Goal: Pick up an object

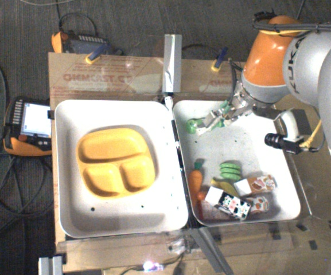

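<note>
The hand (206, 122) is low in the right bin (251, 139), near a small green object (192, 126) at its far left; its opening I cannot tell. A carrot (195, 180) lies nearer.

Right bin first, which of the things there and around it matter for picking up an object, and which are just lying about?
For the job:
gripper over the right bin's far left corner
small green piece at its tip
carrot
green striped piece
small boxes

Just lying about:
yellow tray in the left bin
handheld screen on the floor
clamps on the bench's far edge
</note>
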`<act>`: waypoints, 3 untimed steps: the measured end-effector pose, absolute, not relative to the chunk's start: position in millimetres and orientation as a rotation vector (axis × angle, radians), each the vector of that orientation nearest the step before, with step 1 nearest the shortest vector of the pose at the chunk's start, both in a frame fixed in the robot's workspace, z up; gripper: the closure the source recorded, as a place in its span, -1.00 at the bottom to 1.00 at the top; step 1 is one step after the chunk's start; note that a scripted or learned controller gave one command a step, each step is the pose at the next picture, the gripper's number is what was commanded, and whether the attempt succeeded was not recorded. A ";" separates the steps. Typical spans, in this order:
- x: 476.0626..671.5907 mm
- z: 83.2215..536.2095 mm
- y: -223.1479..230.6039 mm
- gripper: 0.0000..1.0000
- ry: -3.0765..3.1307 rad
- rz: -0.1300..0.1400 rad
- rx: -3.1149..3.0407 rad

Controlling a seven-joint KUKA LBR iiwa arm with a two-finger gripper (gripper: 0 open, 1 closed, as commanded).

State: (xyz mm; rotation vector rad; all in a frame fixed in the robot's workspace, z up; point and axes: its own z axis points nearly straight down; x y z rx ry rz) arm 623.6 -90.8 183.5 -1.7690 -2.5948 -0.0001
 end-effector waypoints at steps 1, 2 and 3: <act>656.9 108.0 -109.1 -1.00 -2.608 -0.013 -1.796; 672.8 99.7 -120.3 -1.00 -2.603 -0.005 -1.763; 669.0 184.8 -89.2 -1.00 -2.585 0.000 -1.790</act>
